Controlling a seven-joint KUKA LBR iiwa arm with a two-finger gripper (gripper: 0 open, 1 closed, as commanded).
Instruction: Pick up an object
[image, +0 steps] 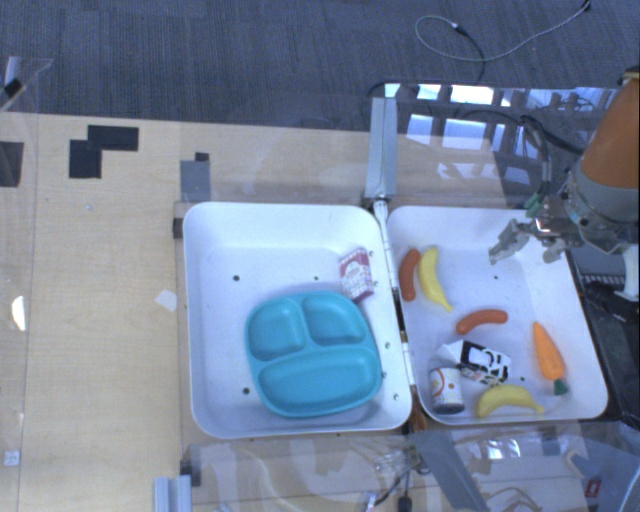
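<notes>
My gripper (528, 240) hangs over the upper right part of the right bin (596, 385), reaching in from the right below my orange wrist band; its two fingers are spread apart with nothing between them, one fingertip (500, 250) pointing toward the bin's middle. Right bin, contents: a red sausage (409, 274) lying lengthwise near the left wall, touching or just beside a yellow banana (433, 279) to its right; a second, orange-red sausage (481, 320) near the bin's centre, lying crosswise; an orange carrot (548, 354) with a dark green stub at its lower end, near the right wall; a black-and-white toy figure (480, 361), cow-patterned, lying below the second sausage; a small can (446, 388) with a white and brown label at the lower left, just beside the figure; a second yellow banana (509, 400) along the lower wall, just under the figure. None of these items touches my gripper; the nearest, the second sausage and the carrot, sit well below it in the view. Left bin (205, 330), contents: a blue divided plate (313, 352) with three compartments, resting at a slight tilt in the lower middle; a small red-and-white packet (356, 274) just beyond the plate's upper right corner, near the wall shared with the right bin.
</notes>
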